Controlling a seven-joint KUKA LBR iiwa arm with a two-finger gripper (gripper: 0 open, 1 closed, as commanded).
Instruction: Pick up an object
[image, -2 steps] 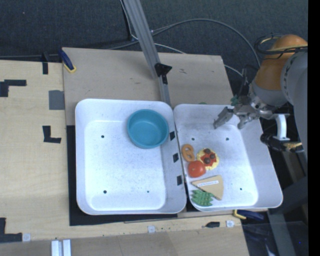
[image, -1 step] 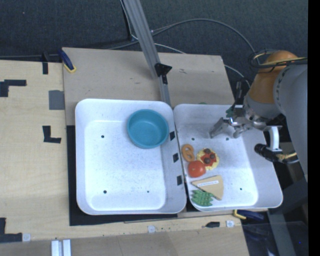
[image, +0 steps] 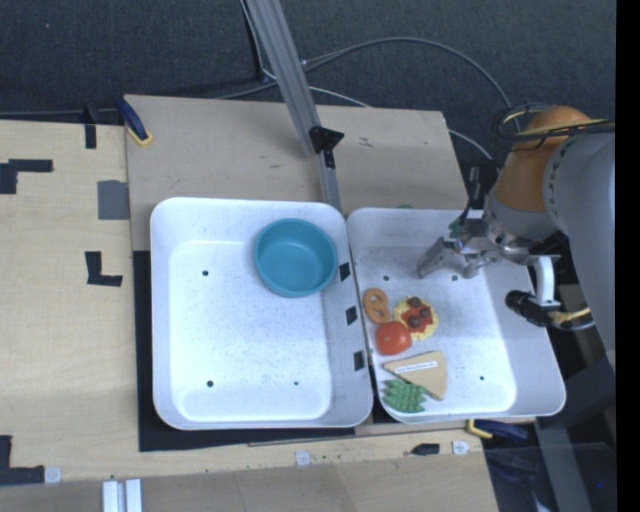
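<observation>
Gripper (image: 436, 266): over right bin (image: 520, 400), fingers spread, pinching nothing
Toy food: pretzel (image: 376, 304), tomato (image: 392, 338), sandwich wedge (image: 422, 372)
Left bin (image: 190, 400): blue bowl (image: 295, 257)

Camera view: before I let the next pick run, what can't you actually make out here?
- Gripper, camera view: small and dark against the right bin; whether it is open or shut cannot be told.
- Toy food cluster, camera view: pieces too small to identify surely; which ones touch is unclear.
- Blue bowl, camera view: the slant hides its near inner wall.
- Arm, camera view: cut off by the right edge.
</observation>
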